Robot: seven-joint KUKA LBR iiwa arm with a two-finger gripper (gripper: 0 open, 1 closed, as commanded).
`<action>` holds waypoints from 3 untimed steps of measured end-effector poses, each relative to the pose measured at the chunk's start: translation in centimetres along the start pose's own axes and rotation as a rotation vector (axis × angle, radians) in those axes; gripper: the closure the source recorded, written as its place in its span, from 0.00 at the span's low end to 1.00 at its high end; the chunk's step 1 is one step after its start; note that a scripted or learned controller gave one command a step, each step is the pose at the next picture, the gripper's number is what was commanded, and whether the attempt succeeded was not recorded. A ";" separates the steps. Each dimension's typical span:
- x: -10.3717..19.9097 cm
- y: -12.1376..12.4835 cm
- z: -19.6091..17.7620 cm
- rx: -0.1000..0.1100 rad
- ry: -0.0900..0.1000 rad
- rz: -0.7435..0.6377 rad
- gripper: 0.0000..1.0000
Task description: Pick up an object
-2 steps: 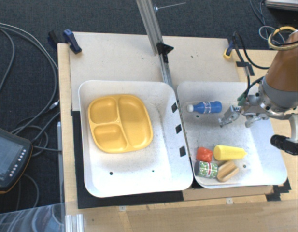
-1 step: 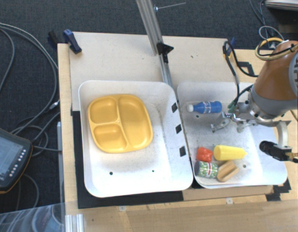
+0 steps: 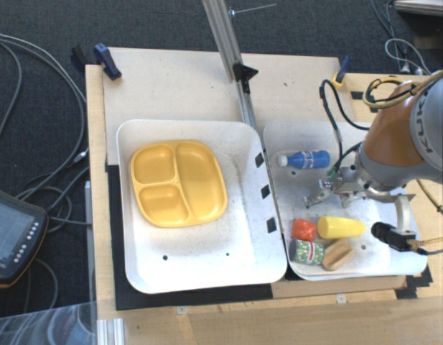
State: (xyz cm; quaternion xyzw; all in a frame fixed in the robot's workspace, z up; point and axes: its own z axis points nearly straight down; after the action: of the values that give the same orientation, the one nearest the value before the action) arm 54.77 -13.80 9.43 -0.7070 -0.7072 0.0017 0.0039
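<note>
My gripper (image 3: 319,193) hangs over the middle of the right bin (image 3: 278,192), its fingers open with nothing between them. A blue bottle with a white cap (image 3: 305,159) lies just up and left of it. Below the gripper lies a yellow banana-like piece (image 3: 341,227). A red piece (image 3: 304,228) sits to the left of that. At the bin's front edge are a green-and-white can (image 3: 307,251) and a brown hot-dog bun (image 3: 337,254). None of these touches the gripper.
The left bin (image 3: 207,264) holds a yellow divided plate (image 3: 178,183). A slanted metal post (image 3: 228,42) rises behind the gap between the bins. Black cables (image 3: 332,113) loop over the back of the right bin, beside the arm (image 3: 400,146).
</note>
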 end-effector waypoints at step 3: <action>-0.4 0.0 -11.2 -0.014 -0.005 -0.001 1.00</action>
State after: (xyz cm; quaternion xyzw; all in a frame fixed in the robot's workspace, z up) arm 54.85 -14.26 20.60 -0.7066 -0.7076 -0.0017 -0.0029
